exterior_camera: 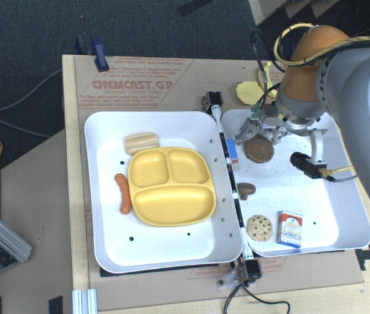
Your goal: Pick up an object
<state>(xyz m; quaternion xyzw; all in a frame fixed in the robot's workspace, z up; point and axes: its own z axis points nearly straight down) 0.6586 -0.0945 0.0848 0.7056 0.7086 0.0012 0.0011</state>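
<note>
The arm reaches in from the right and its gripper [261,136] hangs low over the far left part of the right bin [342,241], directly above a round brown disc [259,151] that looks like a chocolate cookie or patty. The metal fingers appear spread to either side of the disc's far edge, with nothing pinched between them, though the slanted view makes the exact gap hard to read. The disc lies flat on the bin floor, near the dividing wall between the two bins, so the likely step in hand is closing on it. To do that well, the gripper should probably settle until the fingertips reach the bin floor on both sides of the disc, centred so neither tip lands on top of it, then close gently, since a thin flat thing may slip out or tip. Staying off the left wall matters too. Other candidates sit nearer in the same bin: a small brown piece [245,190], a chip cookie [259,227] and a small red and white carton [291,228]. The left bin [106,241] holds a yellow divided plate [170,186], a sausage [124,193] and a bread roll [140,142], all well apart from the gripper.
</note>
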